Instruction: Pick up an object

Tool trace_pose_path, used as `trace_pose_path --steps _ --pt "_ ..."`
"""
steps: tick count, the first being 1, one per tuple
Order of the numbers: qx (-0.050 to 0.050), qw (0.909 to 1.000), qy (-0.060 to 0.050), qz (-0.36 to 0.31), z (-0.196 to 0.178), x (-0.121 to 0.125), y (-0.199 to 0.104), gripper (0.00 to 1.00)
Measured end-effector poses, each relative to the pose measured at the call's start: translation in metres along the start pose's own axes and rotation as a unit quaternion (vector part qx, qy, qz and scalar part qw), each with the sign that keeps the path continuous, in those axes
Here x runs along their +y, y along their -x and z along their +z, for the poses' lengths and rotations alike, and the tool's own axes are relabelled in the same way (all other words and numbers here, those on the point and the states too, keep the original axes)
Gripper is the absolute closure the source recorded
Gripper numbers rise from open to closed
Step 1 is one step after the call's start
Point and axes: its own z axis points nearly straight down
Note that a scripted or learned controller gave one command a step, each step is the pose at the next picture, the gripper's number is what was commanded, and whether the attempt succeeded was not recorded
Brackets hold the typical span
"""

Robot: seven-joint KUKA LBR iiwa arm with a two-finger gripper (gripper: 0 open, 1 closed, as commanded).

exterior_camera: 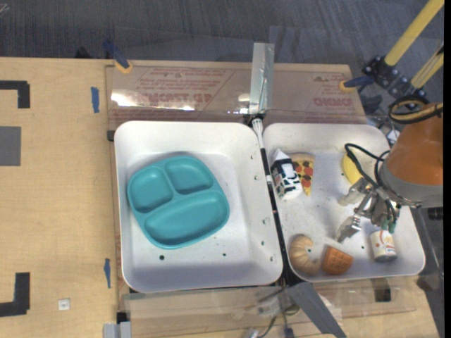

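My gripper hangs over the right side of the right bin. Its fingers are spread open, with bare bin floor between them. A yellow banana lies just behind it. A small white bottle stands just to its right, near the bin's front right corner. A tan croissant and an orange piece sit in front of it to the left. A black-and-white carton and a pizza slice lie at the bin's left side.
The left bin holds a teal divided plate. A raised divider separates the two bins. Black cables loop from the wrist over the banana. Yellow struts stand at the far right.
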Motion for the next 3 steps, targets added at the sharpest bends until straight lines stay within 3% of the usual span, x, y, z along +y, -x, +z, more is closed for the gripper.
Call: trace_pose_path --steps 1,2,3 --pt "-0.007 1.0 0.001 -0.001 -0.014 0.002 0.004 1.0" --pt "0.002 0.9809 0.0 0.195 -0.094 0.056 -0.045 1.0" --pt "0.002 0.9822 0.002 0.188 -0.195 0.173 -0.065 1.0"
